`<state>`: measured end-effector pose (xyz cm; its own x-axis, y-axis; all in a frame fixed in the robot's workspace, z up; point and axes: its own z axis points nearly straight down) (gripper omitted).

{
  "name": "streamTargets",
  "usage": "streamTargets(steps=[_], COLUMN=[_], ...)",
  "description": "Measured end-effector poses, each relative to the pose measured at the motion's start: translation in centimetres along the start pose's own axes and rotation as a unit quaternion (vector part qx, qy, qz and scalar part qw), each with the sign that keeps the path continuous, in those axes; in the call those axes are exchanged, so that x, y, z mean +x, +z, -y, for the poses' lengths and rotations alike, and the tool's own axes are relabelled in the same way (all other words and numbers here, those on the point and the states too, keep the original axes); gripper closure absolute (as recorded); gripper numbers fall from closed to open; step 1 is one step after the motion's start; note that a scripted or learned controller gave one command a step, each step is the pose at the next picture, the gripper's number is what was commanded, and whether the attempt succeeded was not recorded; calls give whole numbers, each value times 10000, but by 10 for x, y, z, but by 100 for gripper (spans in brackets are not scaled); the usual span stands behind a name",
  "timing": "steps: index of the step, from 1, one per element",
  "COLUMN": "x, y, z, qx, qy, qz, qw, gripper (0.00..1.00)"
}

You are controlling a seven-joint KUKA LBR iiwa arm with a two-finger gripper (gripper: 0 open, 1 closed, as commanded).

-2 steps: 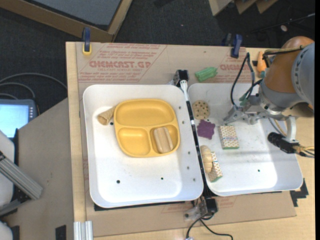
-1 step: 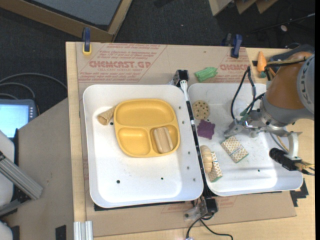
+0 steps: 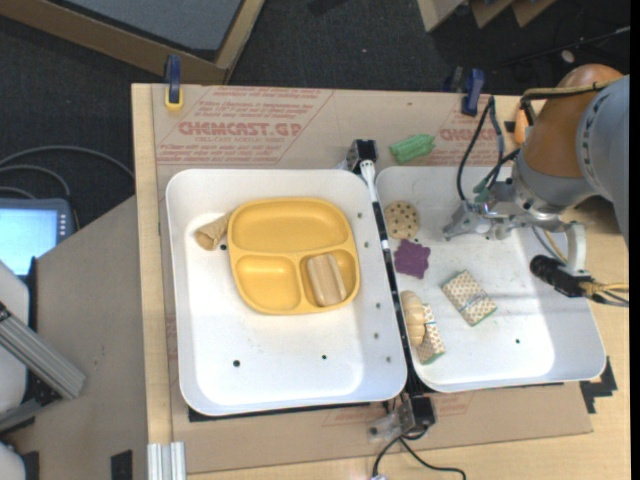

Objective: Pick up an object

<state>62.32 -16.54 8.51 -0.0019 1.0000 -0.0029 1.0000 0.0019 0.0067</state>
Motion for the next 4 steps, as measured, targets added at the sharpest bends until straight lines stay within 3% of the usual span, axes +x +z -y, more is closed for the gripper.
streamTargets(steps=[1, 2, 3, 4], x=[-46, -13, -30, -16], y=[-1, 0, 0, 0], z=[-44, -44, 47, -25], qx=[77, 45, 71, -8], qy=[9, -5, 33, -5], qz=[-69, -24, -22, -1], qw=[9999, 10000, 10000, 10000], gripper=[0, 0, 0, 0])
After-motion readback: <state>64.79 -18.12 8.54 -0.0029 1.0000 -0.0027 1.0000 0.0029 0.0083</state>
